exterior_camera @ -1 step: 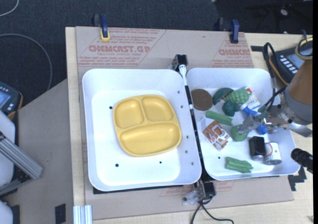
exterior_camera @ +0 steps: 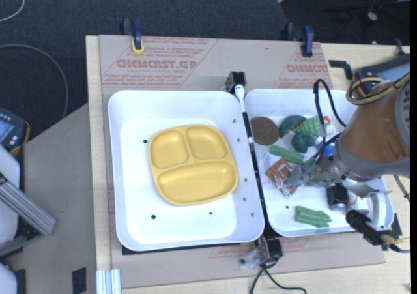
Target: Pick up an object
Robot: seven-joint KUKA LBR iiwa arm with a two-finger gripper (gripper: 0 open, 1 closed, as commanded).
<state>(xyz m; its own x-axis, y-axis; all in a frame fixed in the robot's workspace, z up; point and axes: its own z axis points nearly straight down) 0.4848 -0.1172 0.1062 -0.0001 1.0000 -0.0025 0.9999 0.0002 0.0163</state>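
Camera view showing left bin [exterior_camera: 124, 156] holding yellow divided plate [exterior_camera: 193, 162]; right bin [exterior_camera: 280, 224] holding brown disc [exterior_camera: 264, 130], green toys [exterior_camera: 301, 131], green block [exterior_camera: 313, 216], snack packet [exterior_camera: 281, 174]; jaws hovering there, state impossible telling.

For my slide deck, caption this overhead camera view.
KUKA arm's tool lowered among toys in the right bin; a yellow divided plate lies in the left bin.
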